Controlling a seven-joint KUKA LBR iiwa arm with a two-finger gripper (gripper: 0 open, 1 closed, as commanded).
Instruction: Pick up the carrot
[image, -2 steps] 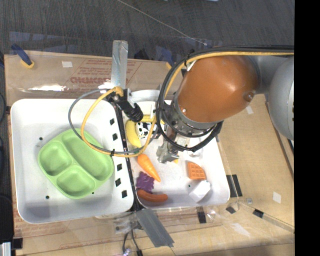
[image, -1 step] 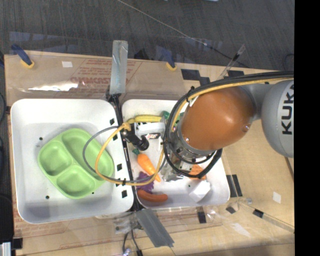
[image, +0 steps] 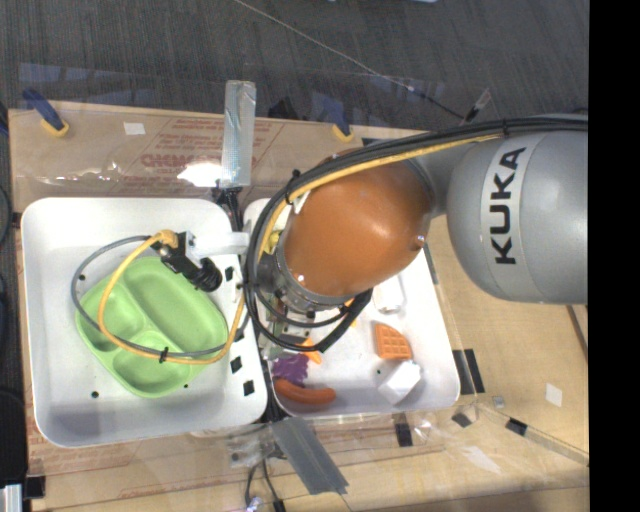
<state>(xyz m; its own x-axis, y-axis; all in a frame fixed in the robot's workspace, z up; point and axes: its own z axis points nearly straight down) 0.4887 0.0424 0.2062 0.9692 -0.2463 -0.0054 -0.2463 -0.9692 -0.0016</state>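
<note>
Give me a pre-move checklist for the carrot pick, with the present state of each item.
1. Gripper over the right bin: ok; the wrist hangs above that bin's left part.
2. Carrot located: cannot tell; a small orange piece peeks out under the wrist, mostly hidden.
3. Finger state: cannot tell; the arm's orange band covers the gripper.
4. Neighbours crowding the target: not ok; a purple item and a reddish sausage-shaped item lie close beside the orange piece.
5. Waffle piece and white block apart from the target: ok.
6. Green divided plate in the left bin, out of the way: ok.
</note>
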